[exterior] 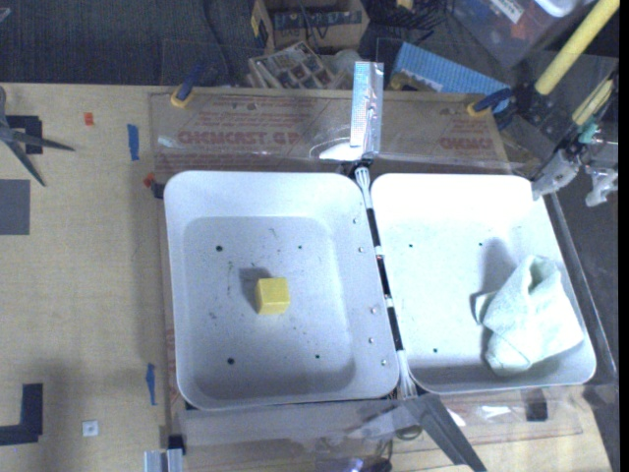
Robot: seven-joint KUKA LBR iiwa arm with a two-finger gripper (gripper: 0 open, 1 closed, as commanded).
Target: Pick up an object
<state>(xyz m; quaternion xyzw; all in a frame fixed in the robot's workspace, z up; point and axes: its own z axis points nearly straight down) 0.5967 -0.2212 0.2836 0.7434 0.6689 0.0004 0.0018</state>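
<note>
A: Left bin (pixel 197 205), contents?

B: One item: a yellow block (pixel 273 295). It sits near the middle of the floor, slightly left of centre, flat, apart from every wall. Small dark specks and a few dark dots mark the floor around it.

A: Right bin (pixel 442 205)?

B: One item: a white cloth (pixel 526 313), crumpled, in the near right corner, lying against the right wall and reaching close to the near rim.

A: Do the bins touch?

B: They sit side by side, their inner rims meeting along a seam.

A: Behind them?

B: A clear panel (pixel 324 131) with red lettering stands along the far edge, held by blue and yellow clamps.

A: The gripper?

B: Whether it is open or closed, I cannot tell.
</note>
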